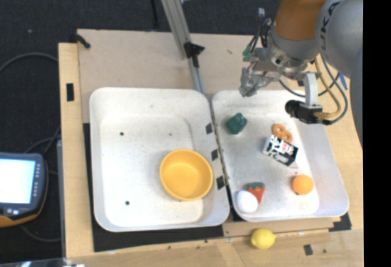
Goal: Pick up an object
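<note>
My gripper (248, 88) hangs over the far left corner of the right bin (333, 165), above and a little behind a dark green toy (236, 123). Nothing shows between its fingers. Further objects lie in the right bin: a small orange pretzel-like piece (281, 132), a black and white box (280, 149), an orange ball (302, 184), a white egg (247, 201) and a red and green piece (258, 190) touching the egg. A yellow bowl (186, 174) sits in the left bin (122, 137) near its front right.
A yellow lemon (263, 238) lies on the bench in front of the right bin. A slanted metal pole (177, 15) rises behind the bins. A black cable end (303, 111) hangs beside the arm over the right bin's far edge. A screen (18, 183) stands at the far left.
</note>
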`<state>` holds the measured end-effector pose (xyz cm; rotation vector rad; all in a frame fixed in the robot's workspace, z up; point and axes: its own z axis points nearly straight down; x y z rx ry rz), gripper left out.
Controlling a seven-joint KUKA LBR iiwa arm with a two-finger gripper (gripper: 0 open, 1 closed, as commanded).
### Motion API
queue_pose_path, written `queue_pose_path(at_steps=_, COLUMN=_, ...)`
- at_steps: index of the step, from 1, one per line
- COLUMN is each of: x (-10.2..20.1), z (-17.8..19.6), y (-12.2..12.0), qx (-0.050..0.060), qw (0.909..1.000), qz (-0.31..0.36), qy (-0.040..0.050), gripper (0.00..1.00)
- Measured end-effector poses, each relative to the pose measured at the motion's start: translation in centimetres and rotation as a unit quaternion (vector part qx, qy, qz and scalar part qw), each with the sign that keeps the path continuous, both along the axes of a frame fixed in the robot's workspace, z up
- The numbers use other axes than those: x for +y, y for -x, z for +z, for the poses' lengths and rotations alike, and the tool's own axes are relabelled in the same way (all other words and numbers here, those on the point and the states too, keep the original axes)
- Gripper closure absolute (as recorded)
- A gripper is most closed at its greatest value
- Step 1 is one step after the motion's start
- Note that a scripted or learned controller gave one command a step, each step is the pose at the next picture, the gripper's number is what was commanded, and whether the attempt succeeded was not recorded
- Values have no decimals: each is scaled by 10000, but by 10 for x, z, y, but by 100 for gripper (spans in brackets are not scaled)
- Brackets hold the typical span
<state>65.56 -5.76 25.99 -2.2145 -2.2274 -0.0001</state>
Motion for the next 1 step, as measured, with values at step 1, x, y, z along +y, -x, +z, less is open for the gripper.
queue_pose_path(at_steps=1, x=55, z=-14, y=7, qx=1, qw=10000, qz=2, qy=0, gripper=100)
